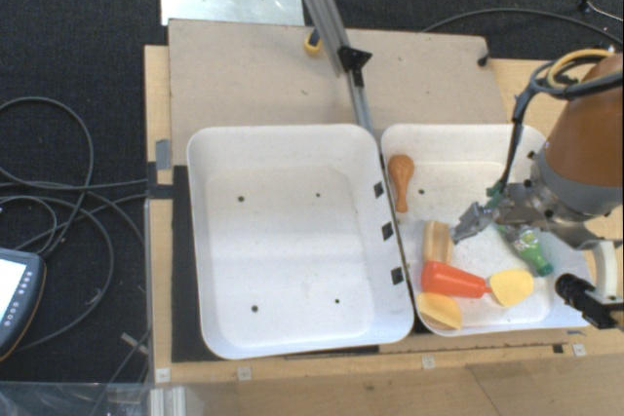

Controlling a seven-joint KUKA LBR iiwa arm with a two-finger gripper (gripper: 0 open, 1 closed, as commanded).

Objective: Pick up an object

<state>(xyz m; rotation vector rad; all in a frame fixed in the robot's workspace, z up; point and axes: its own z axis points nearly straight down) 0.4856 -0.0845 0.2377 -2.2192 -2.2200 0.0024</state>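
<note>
2 white bins sit side by side; the right bin [458, 146] holds an orange cone [452, 281], likely light, rigid and slick, best pinched across its wide base. Above its left end hovers the gripper [466, 225], fingers narrowly parted, empty.

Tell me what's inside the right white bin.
The right white bin holds a brown wooden piece, tan block, orange cone, two yellow pieces, green bottle; the arm covers its right side.

Green bottle [531, 250] half under arm [585, 161].
</note>
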